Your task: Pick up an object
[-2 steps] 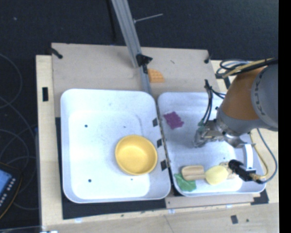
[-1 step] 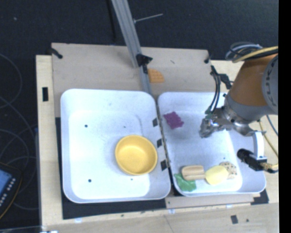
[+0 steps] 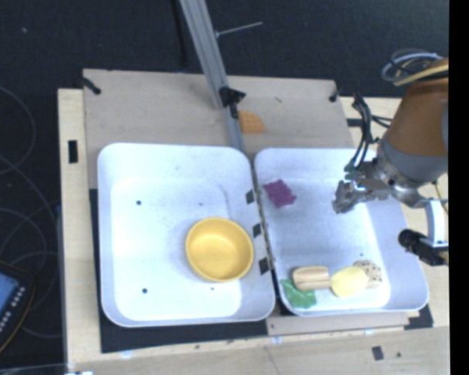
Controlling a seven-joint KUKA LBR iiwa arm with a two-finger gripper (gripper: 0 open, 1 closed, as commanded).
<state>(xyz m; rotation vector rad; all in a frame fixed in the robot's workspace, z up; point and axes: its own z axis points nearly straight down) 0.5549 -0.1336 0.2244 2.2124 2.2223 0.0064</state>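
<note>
My gripper (image 3: 343, 198) hangs over the right bin (image 3: 320, 233), near its middle right, with nothing between its fingers that I can make out. A purple piece (image 3: 280, 193) lies in that bin's upper left, well left of the gripper. Along the bin's front edge lie a tan cylinder (image 3: 310, 277), a yellow lemon-like object (image 3: 348, 282), a speckled beige item (image 3: 369, 271) and a green scrap (image 3: 296, 294). A yellow bowl (image 3: 219, 249) sits in the left bin (image 3: 141, 209).
A slanted metal rail (image 3: 207, 53) crosses the back of the bench above the bins' divider. A small orange object (image 3: 251, 123) lies on the bench behind the bins. Cables hang beside the arm at the right.
</note>
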